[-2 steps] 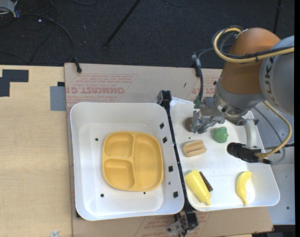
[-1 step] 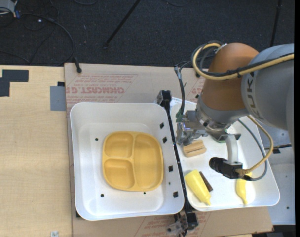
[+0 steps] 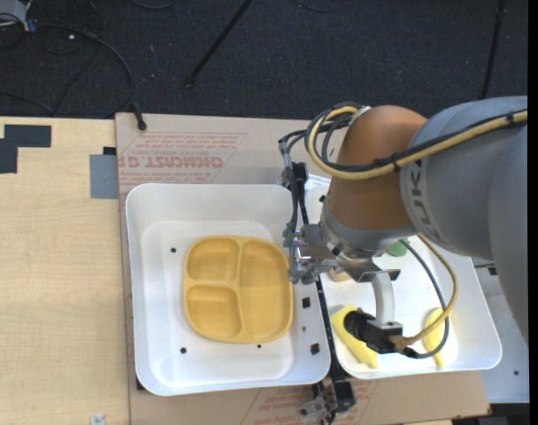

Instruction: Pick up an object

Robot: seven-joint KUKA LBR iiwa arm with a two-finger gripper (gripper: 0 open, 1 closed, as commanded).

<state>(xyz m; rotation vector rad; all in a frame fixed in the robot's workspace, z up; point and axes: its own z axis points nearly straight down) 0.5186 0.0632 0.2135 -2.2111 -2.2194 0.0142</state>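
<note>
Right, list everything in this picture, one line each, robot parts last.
bins: two, white, side by side on the bench
divided plate: one, yellow, lying flat in the left-hand bin
yellow objects: a few, yellow, in the right-hand bin under the arm; shapes unclear
green object: one, small, green, in the right-hand bin, mostly hidden by the arm
cardboard sheet: one, brown with red print, under the bins
cables: several, black, on the dark floor behind the bench
arm: one, grey with orange band, over the right-hand bin
</note>
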